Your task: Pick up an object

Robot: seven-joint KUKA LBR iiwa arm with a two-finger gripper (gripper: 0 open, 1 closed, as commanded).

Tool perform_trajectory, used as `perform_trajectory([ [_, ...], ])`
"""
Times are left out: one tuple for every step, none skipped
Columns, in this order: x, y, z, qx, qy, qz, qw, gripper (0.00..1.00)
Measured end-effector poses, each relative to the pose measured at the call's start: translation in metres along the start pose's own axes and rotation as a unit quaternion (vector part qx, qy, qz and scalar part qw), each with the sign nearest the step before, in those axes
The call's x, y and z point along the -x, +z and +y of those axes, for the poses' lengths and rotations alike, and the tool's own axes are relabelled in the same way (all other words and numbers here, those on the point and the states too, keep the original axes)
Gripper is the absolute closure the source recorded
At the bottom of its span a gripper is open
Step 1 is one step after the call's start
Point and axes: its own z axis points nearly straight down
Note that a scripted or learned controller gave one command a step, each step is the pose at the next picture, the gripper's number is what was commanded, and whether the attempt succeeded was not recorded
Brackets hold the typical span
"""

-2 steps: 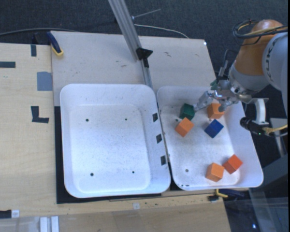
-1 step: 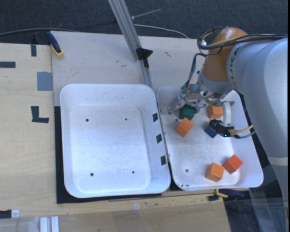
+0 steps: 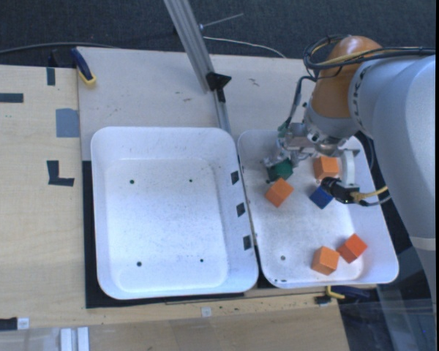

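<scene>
In the right bin lie several small blocks. My gripper hangs low over that bin's upper left part, right at a green block that sits directly under its tip and is partly covered by it. Just below the green block lies an orange block. A blue block and another orange block lie to the right of the gripper, under the wrist. Near the bin's front edge rest one more orange block and a red-orange block.
The left bin stands beside the right one, their rims touching in the middle. A slanted metal rail runs down from the top to the bins' rear junction. The grey arm covers the right bin's far right side.
</scene>
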Motion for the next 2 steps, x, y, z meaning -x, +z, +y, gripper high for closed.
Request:
perform_trajectory([
  [-0.079,-0.104,0.014,0.005,-0.002,0.001,1.0000,1.00],
  [-0.160,-0.128,-0.016,0.001,-0.004,0.002,1.0000,1.00],
])
